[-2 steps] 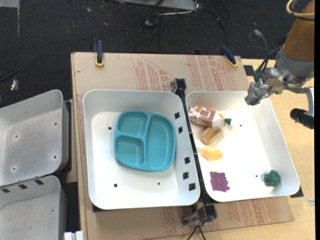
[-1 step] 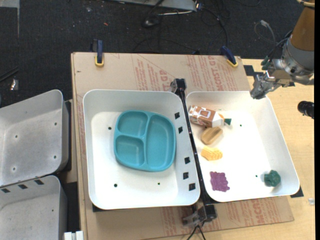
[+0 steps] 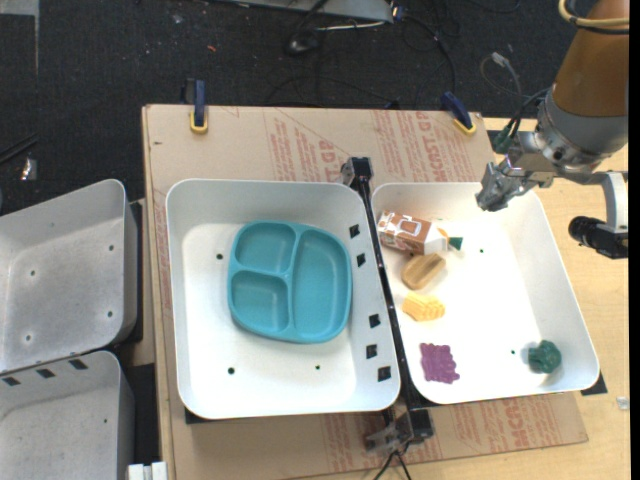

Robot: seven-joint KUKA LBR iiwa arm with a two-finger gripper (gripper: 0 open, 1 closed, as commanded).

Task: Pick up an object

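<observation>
Objects to pick from are all in the right bin (image 3: 560,298): a small carton (image 3: 411,232) lying on its side near the bin's left wall, a tan bread-like piece (image 3: 424,270) just below it, a yellow ridged piece (image 3: 423,309) under that, then a purple lumpy piece (image 3: 438,362) toward the near edge. A dark green lump (image 3: 544,357) sits well apart from those, in the near right corner. The carton and the tan piece look close to touching – hard to say for sure.

The hand (image 3: 497,190) hangs over the bin's far rim, apart from every item, with nothing between it and the carton – I honestly can't tell how wide it stands.

Left bin (image 3: 200,368) carries a teal divided tray (image 3: 291,281). Both bins sit on a cardboard-covered desk (image 3: 300,138).
</observation>
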